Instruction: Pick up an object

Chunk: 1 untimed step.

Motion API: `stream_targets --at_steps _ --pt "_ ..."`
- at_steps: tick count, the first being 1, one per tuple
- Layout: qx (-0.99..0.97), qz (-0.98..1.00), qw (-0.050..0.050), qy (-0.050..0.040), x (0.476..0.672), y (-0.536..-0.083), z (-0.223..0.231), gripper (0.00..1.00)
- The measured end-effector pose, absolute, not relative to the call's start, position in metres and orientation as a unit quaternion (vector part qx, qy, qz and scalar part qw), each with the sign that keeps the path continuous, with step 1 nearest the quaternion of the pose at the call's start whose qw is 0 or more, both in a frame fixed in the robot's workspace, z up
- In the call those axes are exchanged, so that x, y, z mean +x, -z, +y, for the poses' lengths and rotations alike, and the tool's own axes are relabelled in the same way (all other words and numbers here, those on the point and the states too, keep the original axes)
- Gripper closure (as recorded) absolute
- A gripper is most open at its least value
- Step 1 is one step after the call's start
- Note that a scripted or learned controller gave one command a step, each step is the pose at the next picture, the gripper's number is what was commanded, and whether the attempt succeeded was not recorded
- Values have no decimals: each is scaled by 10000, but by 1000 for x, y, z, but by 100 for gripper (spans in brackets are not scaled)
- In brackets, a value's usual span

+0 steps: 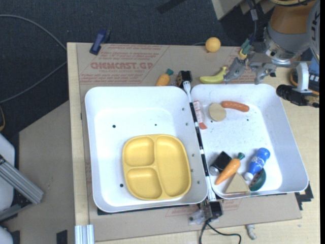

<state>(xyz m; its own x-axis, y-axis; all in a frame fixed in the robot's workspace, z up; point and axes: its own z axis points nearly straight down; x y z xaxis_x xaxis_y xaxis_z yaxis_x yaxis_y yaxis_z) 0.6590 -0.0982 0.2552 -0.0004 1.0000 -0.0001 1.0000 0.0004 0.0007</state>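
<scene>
My gripper (248, 71) hangs above the far rim of the right bin (284, 131), open, with nothing between its fingers. Below it in that bin lie a red sausage (235, 105) and a round tan disc (218, 113). Toward the bin's near side are an orange carrot (227, 171), a black block (222, 161), a blue bottle (257, 160), a dark green piece (258, 179) and a tan wedge (236, 185). A yellow banana (213, 77) lies on the bench just left of the gripper.
The left bin (101, 116) holds a yellow divided plate (156, 165). A red-and-white tube (198, 115) lies along the shared rim. Behind the bins sit an orange ball (213, 44), a small orange toy (163, 79), a black item (184, 77) and a blue clip (99, 41).
</scene>
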Motion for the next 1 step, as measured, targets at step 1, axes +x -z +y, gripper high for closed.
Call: stream_targets --at_steps 1 --pt "7075 7067 -10 9 596 -138 -105 0"
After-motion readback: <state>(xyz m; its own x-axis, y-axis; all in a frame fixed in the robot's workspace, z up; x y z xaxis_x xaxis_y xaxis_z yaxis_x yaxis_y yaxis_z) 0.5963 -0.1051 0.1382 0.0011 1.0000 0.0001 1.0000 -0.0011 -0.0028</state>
